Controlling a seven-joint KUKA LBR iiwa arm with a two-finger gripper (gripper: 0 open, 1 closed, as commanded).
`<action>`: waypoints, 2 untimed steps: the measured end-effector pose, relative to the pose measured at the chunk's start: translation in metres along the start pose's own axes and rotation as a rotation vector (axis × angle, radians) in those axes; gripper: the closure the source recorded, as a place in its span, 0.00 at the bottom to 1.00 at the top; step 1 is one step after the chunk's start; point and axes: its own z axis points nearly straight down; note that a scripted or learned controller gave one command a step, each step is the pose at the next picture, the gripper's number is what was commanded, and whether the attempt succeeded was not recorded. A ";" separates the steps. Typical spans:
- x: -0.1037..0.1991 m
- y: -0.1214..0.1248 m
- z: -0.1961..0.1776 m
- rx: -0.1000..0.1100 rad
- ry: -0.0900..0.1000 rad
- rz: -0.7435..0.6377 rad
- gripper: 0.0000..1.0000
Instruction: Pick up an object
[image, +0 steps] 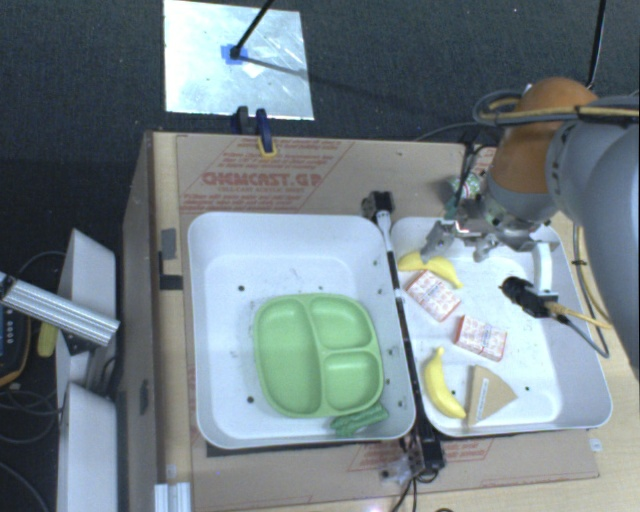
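So the grey two-finger gripper (462, 239) hung spread open over the far end of the right white plastic bin (585, 395), holding nothing, so this looked like the approach step. The closest candidate was a small yellow banana (430, 266) just below-left of it, so the next move probably meant dropping down and closing. The arm's bulk hid the bin's far right corner, and the fingertips were kinda blurry

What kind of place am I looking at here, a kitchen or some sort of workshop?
Most likely a robotics lab test bench, not a kitchen. A grey robot arm reaches over two white bins holding toy-like items: bananas, a green divided plate. Loose cables lie at the side.
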 end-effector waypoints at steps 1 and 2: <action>0.004 0.023 0.045 -0.008 -0.001 -0.001 0.00; -0.001 0.009 0.053 0.000 -0.001 0.004 0.00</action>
